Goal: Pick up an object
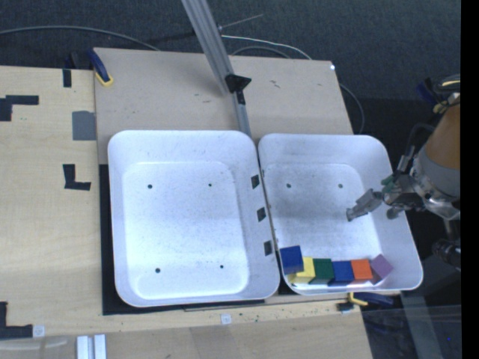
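Two white bins (187, 144) on a wooden bench (45, 200), dark carpet beyond; gripper (372, 203) open, holding nothing

Fixed overhead slant over both bins (258, 155)

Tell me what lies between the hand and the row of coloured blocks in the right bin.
In the camera view, nothing: just bare white floor of the right bin separates the hand from the coloured blocks lined along the bin's near wall.
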Motion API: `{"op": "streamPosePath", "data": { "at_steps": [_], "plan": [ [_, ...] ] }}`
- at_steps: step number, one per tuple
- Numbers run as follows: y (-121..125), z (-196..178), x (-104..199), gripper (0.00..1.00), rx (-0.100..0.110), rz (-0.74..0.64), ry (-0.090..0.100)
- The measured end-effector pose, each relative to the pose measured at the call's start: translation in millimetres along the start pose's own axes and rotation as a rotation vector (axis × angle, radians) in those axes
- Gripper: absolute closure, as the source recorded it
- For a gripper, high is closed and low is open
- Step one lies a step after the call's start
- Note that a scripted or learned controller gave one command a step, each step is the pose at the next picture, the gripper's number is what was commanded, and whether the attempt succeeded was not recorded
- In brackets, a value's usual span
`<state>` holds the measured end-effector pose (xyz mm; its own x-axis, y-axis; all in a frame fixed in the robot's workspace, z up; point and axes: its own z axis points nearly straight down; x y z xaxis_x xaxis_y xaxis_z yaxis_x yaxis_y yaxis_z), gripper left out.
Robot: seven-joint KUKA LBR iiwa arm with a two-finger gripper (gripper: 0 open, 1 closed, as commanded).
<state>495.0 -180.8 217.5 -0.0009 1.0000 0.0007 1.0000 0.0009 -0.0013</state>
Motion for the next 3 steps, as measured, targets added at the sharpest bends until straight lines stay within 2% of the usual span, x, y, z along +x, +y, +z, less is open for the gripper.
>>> {"op": "streamPosePath", "data": {
  "at_steps": [1, 2, 3],
  "plan": [
    [24.3, 29.6, -2.2, 0.0, 0.001, -0.001, -0.002],
    [15.8, 21.7, 54.0, 0.0, 0.001, -0.005, 0.002],
    [24.0, -16.6, 120.7, 0.0, -0.004, -0.008, 0.002]
  ]
}}
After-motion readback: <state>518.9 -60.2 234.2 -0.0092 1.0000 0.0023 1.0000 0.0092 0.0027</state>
